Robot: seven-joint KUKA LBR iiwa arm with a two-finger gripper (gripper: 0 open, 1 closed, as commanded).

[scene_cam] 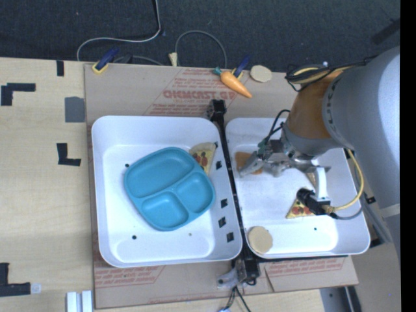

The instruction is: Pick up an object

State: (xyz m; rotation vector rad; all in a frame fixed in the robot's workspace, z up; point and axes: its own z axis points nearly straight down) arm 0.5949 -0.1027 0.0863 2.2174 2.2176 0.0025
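Blue divided plate point(170, 187) in white left bin point(107, 174); orange carrot point(235, 84); tan round cookie point(260, 240); grey arm point(374, 103), orange band point(311, 112).

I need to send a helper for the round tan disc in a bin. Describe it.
Start at the right white bin, beneath the arm. Look to its near-left corner, beside the black divider: the round tan disc lies flat there. Unlike the pizza slice further right, it is plain, circular and untopped.

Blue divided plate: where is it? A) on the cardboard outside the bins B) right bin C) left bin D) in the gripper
C: the blue divided plate lies flat in the left bin, while the gripper is over the right bin.
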